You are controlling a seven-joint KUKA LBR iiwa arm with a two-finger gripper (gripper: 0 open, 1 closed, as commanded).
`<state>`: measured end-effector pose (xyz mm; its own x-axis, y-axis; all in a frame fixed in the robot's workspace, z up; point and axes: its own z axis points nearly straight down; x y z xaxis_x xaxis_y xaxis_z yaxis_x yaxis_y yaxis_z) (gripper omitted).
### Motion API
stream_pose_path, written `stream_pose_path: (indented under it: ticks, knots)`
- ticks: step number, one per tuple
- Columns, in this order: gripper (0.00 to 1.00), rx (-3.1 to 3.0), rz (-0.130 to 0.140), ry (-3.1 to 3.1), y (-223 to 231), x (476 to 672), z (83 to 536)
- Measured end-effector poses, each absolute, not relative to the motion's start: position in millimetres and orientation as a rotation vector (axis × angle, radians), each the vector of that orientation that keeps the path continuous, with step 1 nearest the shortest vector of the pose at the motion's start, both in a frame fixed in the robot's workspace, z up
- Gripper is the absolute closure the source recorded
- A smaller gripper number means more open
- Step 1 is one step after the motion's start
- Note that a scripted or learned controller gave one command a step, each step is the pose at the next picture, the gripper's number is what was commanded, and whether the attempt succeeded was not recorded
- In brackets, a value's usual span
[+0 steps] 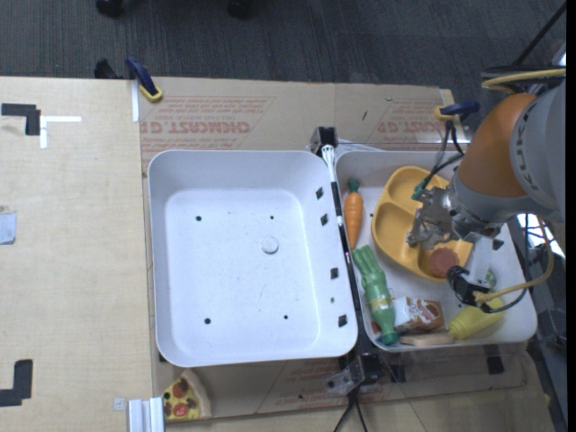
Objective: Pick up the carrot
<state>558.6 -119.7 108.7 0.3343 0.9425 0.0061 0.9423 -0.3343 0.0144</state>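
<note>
1. Dark carpet is showing beyond a pale wooden bench [63, 268], on which a flattened brown cardboard sheet [234, 115] is lying under two shallow white plastic bins side by side.
2. Sitting bare in the left bin [238, 255] are just a few small holes and a round mark in its floor, while the right bin [515, 324] is holding all the clutter.
3. Lying against the right bin's left wall is the small orange carrot with a green top [353, 214], lengthwise along the wall with its green end pointing to the far side.
4. Just below it a green plastic bottle [374, 293] is resting, its upper end near the carrot's tip, and a yellow divided plastic plate [405, 219] is sitting just beside the carrot on the right.
5. Hovering over the plate's right part is the grey two-finger gripper [430, 225], near a round reddish piece [443, 261], well short of the carrot; whether its jaws are spread or closed I cannot tell.
6. Judging the step in hand as the approach, the arm is needing to travel left across the plate.
7. Doing this well probably means coming down with the jaws straddling the carrot's width at mid-body, one finger slipping between carrot and wall, the other keeping off the plate rim.
8. Staying clear of the bottle is likely mattering too.
</note>
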Motion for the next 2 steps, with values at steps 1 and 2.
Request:
stream_pose_path:
  ticks: [1, 2]
  knots:
    - [0.0, 2.563, 0.013, 1.809, -119.2, 556.6, 105.7]
    - [1.0, 2.565, 0.011, 1.81, -119.5, 556.7, 113.2]
